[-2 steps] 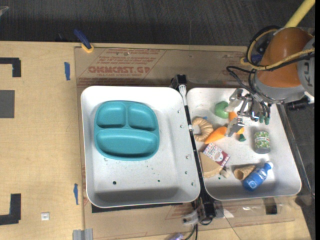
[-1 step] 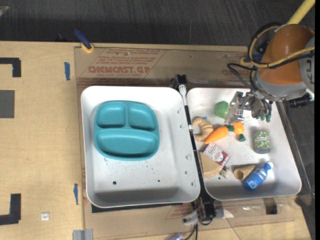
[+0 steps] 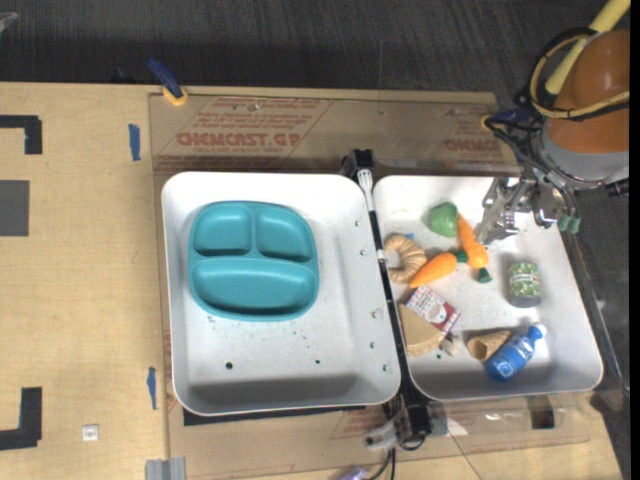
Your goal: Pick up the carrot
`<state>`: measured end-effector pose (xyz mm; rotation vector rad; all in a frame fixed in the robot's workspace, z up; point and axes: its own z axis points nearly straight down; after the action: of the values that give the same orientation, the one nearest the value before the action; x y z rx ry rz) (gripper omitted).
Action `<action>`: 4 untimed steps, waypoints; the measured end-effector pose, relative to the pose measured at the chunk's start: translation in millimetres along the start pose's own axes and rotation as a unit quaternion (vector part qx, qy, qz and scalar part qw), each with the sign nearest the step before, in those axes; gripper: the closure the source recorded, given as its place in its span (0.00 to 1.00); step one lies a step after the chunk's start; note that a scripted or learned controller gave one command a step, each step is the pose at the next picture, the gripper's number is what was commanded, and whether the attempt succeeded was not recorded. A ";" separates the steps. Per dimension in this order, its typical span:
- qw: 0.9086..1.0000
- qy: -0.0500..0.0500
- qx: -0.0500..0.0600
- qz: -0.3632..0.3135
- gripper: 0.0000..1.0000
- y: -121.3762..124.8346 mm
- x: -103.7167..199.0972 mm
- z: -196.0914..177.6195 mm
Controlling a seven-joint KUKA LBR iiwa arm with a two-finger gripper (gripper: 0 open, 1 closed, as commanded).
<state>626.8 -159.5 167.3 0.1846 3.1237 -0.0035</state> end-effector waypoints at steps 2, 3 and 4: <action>0.988 0.001 -0.002 -0.156 0.00 2.2 5.3 60.7; 0.993 0.000 -0.001 -0.118 0.00 25.3 25.0 77.4; 0.993 -0.007 0.000 -0.118 1.00 26.3 20.6 62.9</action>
<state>610.2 -131.1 104.1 -0.1849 3.1098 -0.0076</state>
